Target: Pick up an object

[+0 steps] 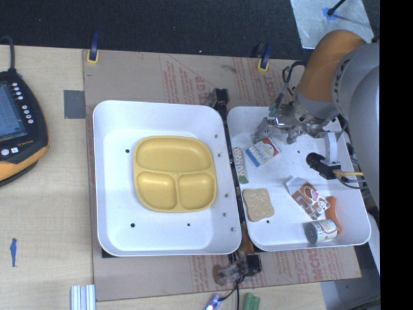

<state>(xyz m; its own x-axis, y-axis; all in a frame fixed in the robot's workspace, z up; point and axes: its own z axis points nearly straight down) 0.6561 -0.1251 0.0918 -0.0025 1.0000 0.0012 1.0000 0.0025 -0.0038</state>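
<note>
Carton [263, 152], small and boxy, white with blue and red print, lies tilted in the upper left part of the right bin [279, 232], just below the gripper [274, 126].

At the far left an orange and black handheld control unit [14, 126] with a dark screen rests on the pale wood-grain bench [45, 225]. A square of grey tape [74, 103] is stuck beside it. A sheet of brown cardboard [161, 76] with faint red print lies under both bins, held at its far edge by two small clamps [93, 50].

The left bin [116, 228] is smooth white plastic with rounded corners. A matte yellow plate [174, 173], rounded and divided into three wells, sits at its middle.

In the right bin a narrow printed packet [240, 165] lies along the left wall. Near it a tan, rough-surfaced slice [258, 204] shaped like bread lies flat. Further right are a glossy brown and white packet [310, 200], an orange tapered piece [332, 212] touching it, and a small can [321, 231] on its side with a grey end, near the front wall.

The gripper hangs low over the bin's far left corner. I cannot tell how wide it stands, and nothing is seen held in it. Above it rises the arm [358, 89], smooth grey with a rounded orange band.

Beyond the bench the floor [161, 11] is dark and carpet-like, with a pale sheet [322, 18] lying at the upper right.
</note>
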